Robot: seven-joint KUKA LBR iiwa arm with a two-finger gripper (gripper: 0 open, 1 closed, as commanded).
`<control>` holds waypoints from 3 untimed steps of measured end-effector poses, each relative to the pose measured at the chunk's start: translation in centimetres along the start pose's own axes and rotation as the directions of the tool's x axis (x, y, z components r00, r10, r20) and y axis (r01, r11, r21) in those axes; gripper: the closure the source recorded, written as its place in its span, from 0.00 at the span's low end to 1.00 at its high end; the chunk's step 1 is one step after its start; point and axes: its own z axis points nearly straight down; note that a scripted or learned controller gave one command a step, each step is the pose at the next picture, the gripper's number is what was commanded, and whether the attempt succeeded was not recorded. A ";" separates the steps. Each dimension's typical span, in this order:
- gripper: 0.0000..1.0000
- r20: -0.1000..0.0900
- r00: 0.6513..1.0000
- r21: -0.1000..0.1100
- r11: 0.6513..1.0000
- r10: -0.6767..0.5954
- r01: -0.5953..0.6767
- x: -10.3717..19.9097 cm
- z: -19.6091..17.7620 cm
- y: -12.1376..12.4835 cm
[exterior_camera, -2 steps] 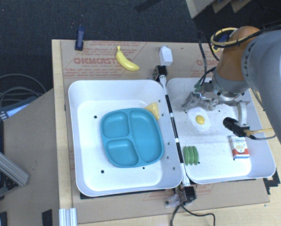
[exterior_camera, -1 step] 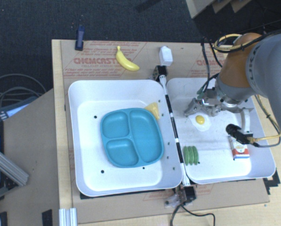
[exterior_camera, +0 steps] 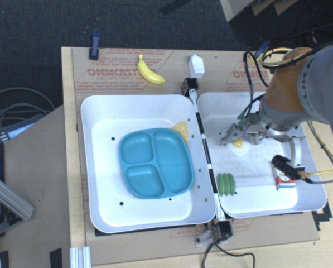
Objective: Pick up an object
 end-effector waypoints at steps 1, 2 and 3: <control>1.00 0.002 1.000 -0.005 1.000 0.000 0.000 0.0 -1.2 0.1; 1.00 0.003 1.000 -0.007 1.000 0.000 0.000 -4.9 -14.7 -2.8; 0.00 0.002 1.000 -0.003 1.000 0.000 0.000 -4.8 -14.5 -2.9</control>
